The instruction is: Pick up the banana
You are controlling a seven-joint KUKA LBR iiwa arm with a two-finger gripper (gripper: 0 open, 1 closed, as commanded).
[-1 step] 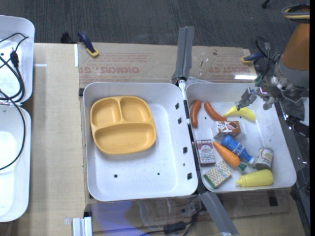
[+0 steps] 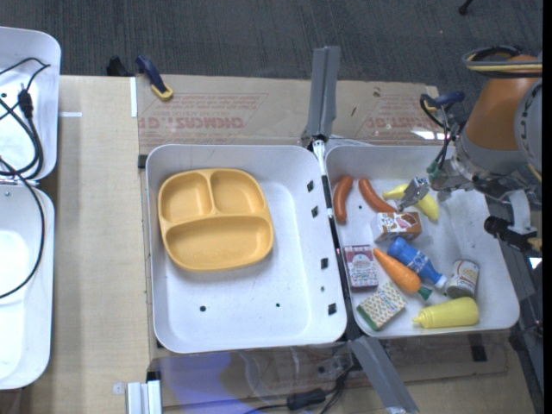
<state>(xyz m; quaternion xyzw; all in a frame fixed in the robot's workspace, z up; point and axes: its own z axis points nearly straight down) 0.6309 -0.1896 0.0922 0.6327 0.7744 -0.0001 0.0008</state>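
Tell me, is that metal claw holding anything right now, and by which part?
It cannot be told. The gripper sits right at the banana in the right bin, over its middle, but the view is too small to show a grasp.

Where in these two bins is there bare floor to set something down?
Left bin: bare floor below and right of the yellow plate, to the front wall and the divider. Right bin: crowded. Hot dogs, carrot, blue bottle, can and mustard bottle pack it. The claw sits over the banana.
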